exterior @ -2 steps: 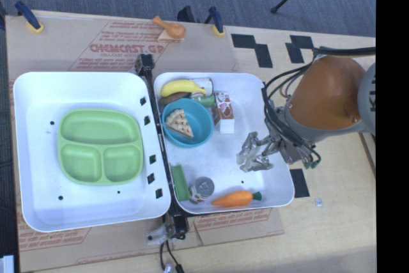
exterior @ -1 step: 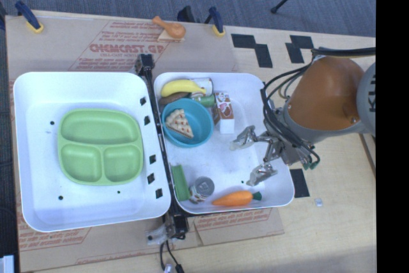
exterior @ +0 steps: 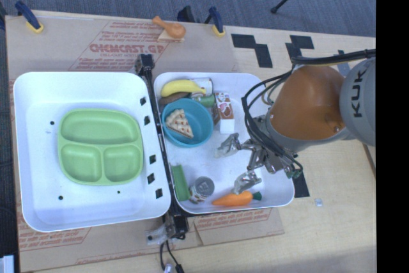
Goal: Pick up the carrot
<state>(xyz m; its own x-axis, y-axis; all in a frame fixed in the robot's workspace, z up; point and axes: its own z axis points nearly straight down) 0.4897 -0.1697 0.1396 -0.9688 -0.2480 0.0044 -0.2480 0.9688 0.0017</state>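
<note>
Here, your carrot point(exterior: 234, 199) lies on its side along the near wall of the right bin point(exterior: 279, 199), close to that bin's near right corner. It is a short orange piece, thick at the right end and tapering to a point at the left, with a small green tuft at its thick end. Its surface looks smooth and evenly coloured, and it is fully in the open, with nothing on top of it.

Your gripper point(exterior: 237, 163) hangs low over the right bin just beyond the carrot, with the orange band of the arm point(exterior: 310, 105) reaching in from the right. The jaws stand spread wide, one finger point(exterior: 227, 145) toward the blue bowl point(exterior: 187, 123) and the other ending just above the carrot's thick end; nothing sits between them. You cannot tell whether that nearer fingertip touches the carrot or only overlaps it.

Left of the carrot you have a small round metal tin point(exterior: 203, 187) and a green block point(exterior: 179, 183) against the bin's left wall. The blue bowl holds a waffle-like wedge point(exterior: 180, 124), and a banana point(exterior: 181, 87) lies at the far side. The left bin point(exterior: 38, 137) carries a green divided plate point(exterior: 100, 146).
</note>
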